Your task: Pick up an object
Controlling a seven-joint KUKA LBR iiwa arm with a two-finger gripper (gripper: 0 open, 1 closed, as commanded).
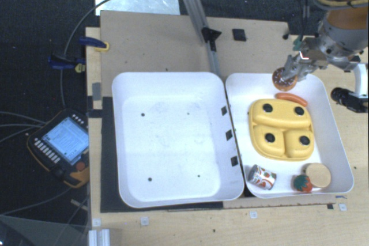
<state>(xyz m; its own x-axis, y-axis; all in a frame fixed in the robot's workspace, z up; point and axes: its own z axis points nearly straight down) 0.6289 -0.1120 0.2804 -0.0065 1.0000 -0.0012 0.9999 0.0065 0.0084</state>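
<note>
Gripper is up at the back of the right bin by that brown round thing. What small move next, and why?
Probably a short straight lift to test the grasp. The gripper sits right at the brown round thing near the right bin's far rim, above the orange piece and yellow tray. Whether it holds the thing can't be told; a lift would show it.

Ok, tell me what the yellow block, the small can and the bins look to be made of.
Yellow block: looks like moulded plastic, smooth with a soft sheen, rounded studs with dark holes; could be rubber.
Small can: probably metal, with a shiny rim and a printed red and white label.
Bins: thin white plastic by the look, matte, with rounded moulded corners.
</note>
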